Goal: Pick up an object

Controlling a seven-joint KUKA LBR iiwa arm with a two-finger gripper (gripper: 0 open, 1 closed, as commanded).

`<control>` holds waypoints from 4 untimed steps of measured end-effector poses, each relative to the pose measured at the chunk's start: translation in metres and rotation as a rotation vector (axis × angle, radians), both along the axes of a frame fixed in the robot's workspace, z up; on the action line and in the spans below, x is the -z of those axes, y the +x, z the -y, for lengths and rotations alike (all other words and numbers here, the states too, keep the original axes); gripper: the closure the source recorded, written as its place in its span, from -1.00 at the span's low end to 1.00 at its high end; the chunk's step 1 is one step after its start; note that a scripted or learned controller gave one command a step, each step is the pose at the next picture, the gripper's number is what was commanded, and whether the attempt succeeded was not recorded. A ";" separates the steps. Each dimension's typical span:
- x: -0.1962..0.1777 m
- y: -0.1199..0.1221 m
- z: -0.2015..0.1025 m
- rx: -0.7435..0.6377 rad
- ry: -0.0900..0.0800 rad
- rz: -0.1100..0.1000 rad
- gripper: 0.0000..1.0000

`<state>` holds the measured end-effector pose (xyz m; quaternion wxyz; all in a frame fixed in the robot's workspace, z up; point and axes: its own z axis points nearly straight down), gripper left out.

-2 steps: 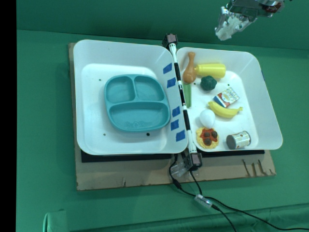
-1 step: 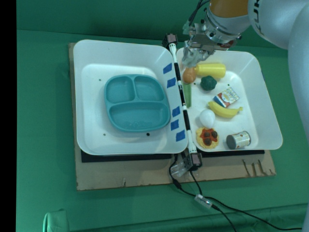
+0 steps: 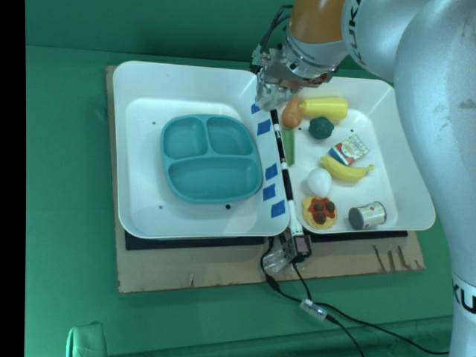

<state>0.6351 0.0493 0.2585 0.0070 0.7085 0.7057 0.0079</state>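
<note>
A: Two white bins side by side, and the big grey arm (image 3: 416,43) sweeps in from the right, orange band above the wrist. The left bin (image 3: 141,88) carries a teal divided plate (image 3: 212,158) with three compartments, lying flat near the middle.

B: And the right bin (image 3: 401,125) is the crowded one. Far end: a yellow corn cob (image 3: 325,108), an orange pear-shaped piece (image 3: 292,112) just left of it, a broccoli floret (image 3: 320,128) just nearer.

A: The gripper (image 3: 269,99) hangs at the far end of the divider, right beside that orange piece. Spread or pinched? Can't tell from this angle.

B: Working down: a green stick (image 3: 288,147) along the divider, a small snack packet (image 3: 348,150), a banana (image 3: 346,171) touching it, a white egg (image 3: 319,181).

A: Nearest us, a little pizza (image 3: 319,212) and a tin can (image 3: 367,216) on its side. Blue tape squares (image 3: 271,172) dot the left bin's right rim.
</note>
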 end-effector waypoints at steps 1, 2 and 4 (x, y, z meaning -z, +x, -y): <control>-0.187 0.020 -0.033 0.000 0.001 -0.007 1.00; 0.007 0.042 -0.056 -0.001 -0.002 -0.015 1.00; -0.097 0.068 -0.118 0.002 0.004 0.006 1.00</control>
